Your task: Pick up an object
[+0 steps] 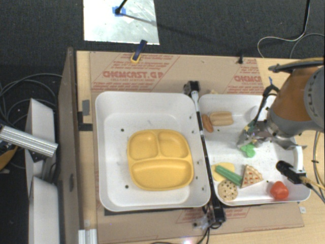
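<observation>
Pincer [250, 140] low in right bin [231, 101], touching green piece [248, 149]; yellow tray [160, 158] in left bin [114, 136].

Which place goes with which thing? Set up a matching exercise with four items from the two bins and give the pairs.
Things:
1. yellow plastic divided plate
2. red round tomato toy
3. tan bread-roll toy
4. small bright green toy

Places:
A. near corner of the right bin, far right
B. just under the claw
C. middle of the left bin
D. far part of the right bin, near the divider

Pairs: 1-C, 2-A, 3-D, 4-B
</observation>
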Action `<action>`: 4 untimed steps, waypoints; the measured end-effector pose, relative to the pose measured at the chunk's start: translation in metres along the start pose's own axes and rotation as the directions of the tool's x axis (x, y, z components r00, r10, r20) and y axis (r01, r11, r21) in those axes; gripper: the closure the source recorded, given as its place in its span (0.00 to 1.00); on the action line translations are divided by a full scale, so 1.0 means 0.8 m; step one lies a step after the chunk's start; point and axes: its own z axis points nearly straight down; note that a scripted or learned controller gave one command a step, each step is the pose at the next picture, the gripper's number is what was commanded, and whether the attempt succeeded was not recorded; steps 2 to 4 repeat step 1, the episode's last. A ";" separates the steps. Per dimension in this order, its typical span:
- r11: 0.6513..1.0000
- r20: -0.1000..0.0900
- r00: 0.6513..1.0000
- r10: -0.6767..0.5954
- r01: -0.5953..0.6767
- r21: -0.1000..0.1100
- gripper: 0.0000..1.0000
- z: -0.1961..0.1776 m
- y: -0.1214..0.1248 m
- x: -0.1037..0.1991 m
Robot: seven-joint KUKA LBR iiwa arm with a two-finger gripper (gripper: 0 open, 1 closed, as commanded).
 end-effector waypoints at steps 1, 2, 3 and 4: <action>1.000 0.001 1.000 -0.008 0.008 -0.005 1.00 -0.050 0.073 0.064; 1.000 0.001 1.000 -0.008 0.008 -0.005 1.00 -0.050 0.073 0.064; 1.000 0.001 1.000 -0.008 0.008 -0.005 1.00 -0.050 0.073 0.064; 1.000 0.001 1.000 -0.008 0.008 -0.005 1.00 -0.050 0.073 0.064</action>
